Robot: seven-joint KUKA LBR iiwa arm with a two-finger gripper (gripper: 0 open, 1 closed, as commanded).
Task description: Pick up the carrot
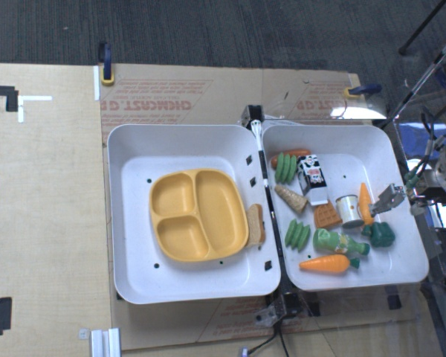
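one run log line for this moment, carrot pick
stage: approach | pincer: at right bin's right side, holding nothing seen | carrot: lying near front wall, untouched | yellow plate: left bin

In the right bin point(401, 268), near its front edge, the carrot point(328, 264), just in front of the bottle point(340, 243); in the left bin point(126, 222), a divided plate point(198, 215).

A carrot point(328, 264) lay near the right bin's point(401, 274) front edge. The gripper point(392, 198) hovered over that bin's right side. A yellow divided plate point(198, 215) sat in the left bin point(126, 199).
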